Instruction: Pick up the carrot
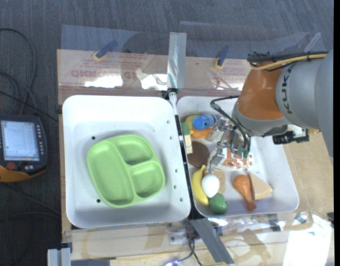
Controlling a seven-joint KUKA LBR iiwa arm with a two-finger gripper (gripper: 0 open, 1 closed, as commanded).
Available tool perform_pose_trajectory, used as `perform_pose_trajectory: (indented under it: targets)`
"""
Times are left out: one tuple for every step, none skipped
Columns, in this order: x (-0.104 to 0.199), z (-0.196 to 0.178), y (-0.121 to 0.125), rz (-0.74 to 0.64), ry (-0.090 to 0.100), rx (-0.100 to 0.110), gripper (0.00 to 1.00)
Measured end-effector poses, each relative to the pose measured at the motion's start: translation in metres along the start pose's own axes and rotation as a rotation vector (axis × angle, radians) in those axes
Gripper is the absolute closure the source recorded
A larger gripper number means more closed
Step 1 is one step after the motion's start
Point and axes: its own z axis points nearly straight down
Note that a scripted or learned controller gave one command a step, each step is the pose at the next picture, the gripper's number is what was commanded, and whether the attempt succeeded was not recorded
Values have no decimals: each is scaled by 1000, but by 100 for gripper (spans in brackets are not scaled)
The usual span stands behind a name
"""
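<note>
- The carrot (245, 189) is seen lying in the right bin (286, 170), near its front, beside a wedge (262, 188).
- The claw (224, 143) is positioned above the bin's middle; its opening cannot be told, and no object is seen gripped.

Dark grey carpet (103, 4) fills the frame's top and left; a teach pendant (17, 147) with black cables (14, 65) lies at the left edge.

The arm (303, 90) is a thick, rounded grey tube bearing dark lettering, with a broad orange band (261, 96) above the wrist. Black cables (280, 55) run along its top edge. The gripper (228, 143) is slim grey metal with thin wires.
</note>
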Motion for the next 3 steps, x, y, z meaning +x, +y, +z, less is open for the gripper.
perform_pose_trajectory:
  targets:
    - [-57, 0, 20, 247, 26, 10, 0]
    - [-61, -12, 27, 489, 29, 14, 0]
    - [-67, -91, 38, 841, 6, 5, 0]
